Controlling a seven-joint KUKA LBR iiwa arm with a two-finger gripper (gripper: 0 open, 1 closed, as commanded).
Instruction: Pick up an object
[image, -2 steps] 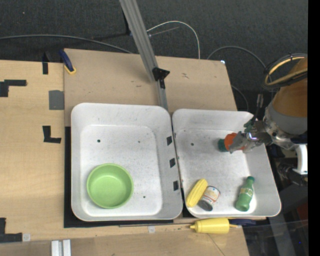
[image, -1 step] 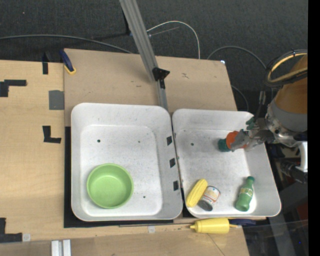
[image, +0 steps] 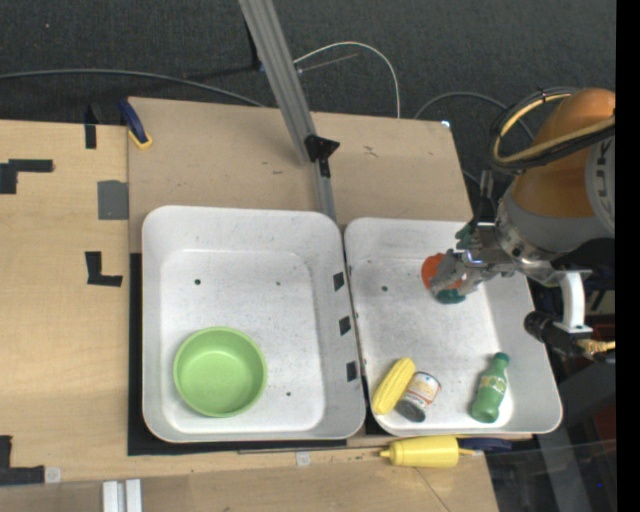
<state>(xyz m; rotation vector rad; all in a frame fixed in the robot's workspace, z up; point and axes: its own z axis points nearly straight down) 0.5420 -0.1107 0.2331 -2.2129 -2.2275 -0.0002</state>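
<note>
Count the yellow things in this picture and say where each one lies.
2: a corn cob in the right bin, near its front-left corner, and a mustard bottle on the bench before that bin.

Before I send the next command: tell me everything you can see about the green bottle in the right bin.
The green bottle is small and glossy, plastic by its look, with a narrower neck and cap toward the top and a pale patch on its body. It lies in the near right corner of the right bin, neck toward the far side, tilted slightly. It sits apart from the small can and the yellow corn to its left. Nothing touches it except the bin floor; the gripper is farther back.
</note>
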